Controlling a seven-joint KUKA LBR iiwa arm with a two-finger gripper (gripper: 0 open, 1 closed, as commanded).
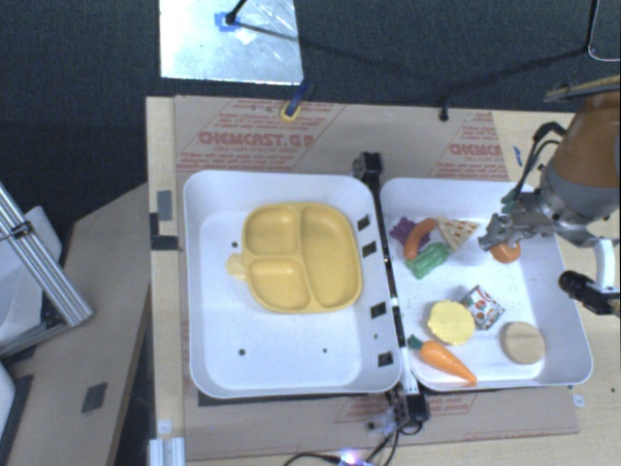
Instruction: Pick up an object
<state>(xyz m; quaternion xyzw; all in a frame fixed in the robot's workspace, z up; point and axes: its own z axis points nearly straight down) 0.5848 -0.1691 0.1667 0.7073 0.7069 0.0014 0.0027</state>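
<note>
The right bin (pixel 543 289) holds several toy foods. Near its far right side lies a small orange piece (pixel 506 253), and my gripper (pixel 505 229) hangs directly over it, partly covering it. I cannot make out whether they touch. Further left sit a pizza slice (pixel 458 231), an orange-red piece (pixel 420 236), a green piece (pixel 429 260) and a purple piece (pixel 400 228). Toward the front are a yellow disc (pixel 451 322), a small printed can (pixel 482 307), a tan round piece (pixel 523 343) and a carrot (pixel 446 359).
The left bin (pixel 213 338) carries a yellow divided plate (pixel 296 257). A black ridge (pixel 385 260) separates the two bins. The arm's grey body and orange band (pixel 592 153) stand over the right bin's far right corner. Cardboard (pixel 262 129) lies under both bins.
</note>
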